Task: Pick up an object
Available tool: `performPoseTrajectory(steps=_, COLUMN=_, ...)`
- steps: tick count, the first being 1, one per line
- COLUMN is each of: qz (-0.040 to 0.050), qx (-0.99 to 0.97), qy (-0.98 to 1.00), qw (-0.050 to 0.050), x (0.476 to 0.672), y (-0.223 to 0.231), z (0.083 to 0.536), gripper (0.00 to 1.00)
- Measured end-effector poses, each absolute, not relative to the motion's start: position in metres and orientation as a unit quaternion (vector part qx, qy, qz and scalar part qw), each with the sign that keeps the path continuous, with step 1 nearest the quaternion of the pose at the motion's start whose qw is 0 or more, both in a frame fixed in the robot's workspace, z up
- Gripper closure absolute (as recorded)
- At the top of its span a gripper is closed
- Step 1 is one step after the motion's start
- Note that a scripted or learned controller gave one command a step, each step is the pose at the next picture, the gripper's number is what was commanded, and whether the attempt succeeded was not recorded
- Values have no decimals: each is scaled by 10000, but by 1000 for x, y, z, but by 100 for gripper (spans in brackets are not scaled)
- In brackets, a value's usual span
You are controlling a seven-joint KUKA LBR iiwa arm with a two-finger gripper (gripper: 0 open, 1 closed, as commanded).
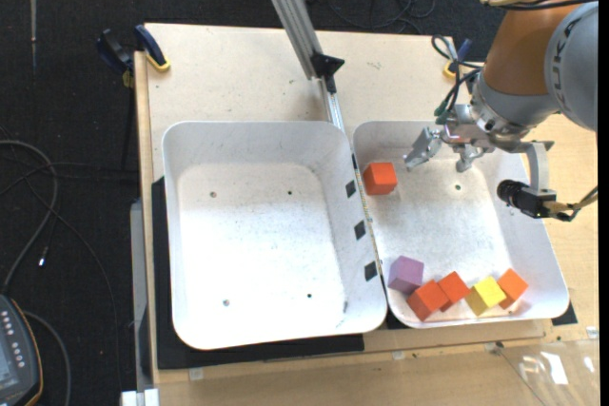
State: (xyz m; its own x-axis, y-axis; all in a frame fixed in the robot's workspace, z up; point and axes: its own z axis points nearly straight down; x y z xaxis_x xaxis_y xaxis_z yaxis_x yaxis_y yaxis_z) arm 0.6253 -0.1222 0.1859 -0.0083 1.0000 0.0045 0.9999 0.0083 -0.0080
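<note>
An orange cube (381, 177) lies in the right bin (533, 247) near its far left corner. Along the bin's near edge sit a purple cube (406, 274), a red-orange block (429, 298), an orange block (454, 286), a yellow block (488, 294) and another orange block (512, 285). My gripper (443, 151) hangs over the far part of the right bin, to the right of the orange cube and apart from it. Its fingers (420, 150) are spread open and hold nothing.
The left bin (186, 204) adjoins the right one, with black clips along the shared wall. A slanted metal bar (285, 0) reaches down from the top to the bins' far junction. Clamps sit at the bench's far corners.
</note>
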Motion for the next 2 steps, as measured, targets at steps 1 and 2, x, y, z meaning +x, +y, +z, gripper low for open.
performPoseTrajectory(steps=1, qz=15, qx=-7081, qy=-7061, qw=6, x=611, y=-149, z=162, gripper=0)
performPoseTrajectory(steps=2, qz=-7, qx=-7077, qy=-7065, qw=-14, x=583, y=-153, z=209, gripper=0)
